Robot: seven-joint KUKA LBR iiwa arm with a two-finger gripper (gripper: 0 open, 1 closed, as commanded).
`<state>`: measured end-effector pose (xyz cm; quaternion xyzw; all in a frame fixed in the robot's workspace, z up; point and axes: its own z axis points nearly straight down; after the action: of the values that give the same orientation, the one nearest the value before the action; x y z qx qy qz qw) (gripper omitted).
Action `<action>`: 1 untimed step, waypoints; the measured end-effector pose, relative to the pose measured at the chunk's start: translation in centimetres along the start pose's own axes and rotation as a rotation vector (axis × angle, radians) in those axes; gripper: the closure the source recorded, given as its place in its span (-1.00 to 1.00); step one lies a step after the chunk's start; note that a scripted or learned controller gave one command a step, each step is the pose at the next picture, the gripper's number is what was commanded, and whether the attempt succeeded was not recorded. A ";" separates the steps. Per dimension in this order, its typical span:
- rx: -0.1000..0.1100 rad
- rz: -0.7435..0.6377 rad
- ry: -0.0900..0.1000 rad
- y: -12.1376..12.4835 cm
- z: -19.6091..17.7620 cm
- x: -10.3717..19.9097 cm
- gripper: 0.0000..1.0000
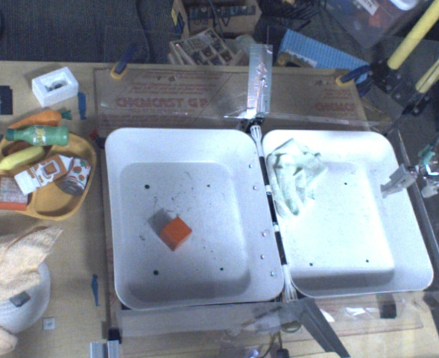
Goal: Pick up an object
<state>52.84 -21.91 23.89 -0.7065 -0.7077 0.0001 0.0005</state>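
The block (177, 233), near the left bin's (122, 200) front edge, looks light, rigid and graspable across opposite flat faces; the gripper's state I cannot tell.

Two white bins (130, 151) (one orange block (177, 233))

Orange block (177, 233) sits in the left bin (130, 162), a bit near of center. Crumpled pale cloth (292, 176) lies in the right bin (368, 267), far-left corner.
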 end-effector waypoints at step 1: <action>-0.004 0.052 -0.003 2.0 -2.9 -0.6 -1.00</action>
<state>54.80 -22.50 26.80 -0.7248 -0.6890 -0.0003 -0.0022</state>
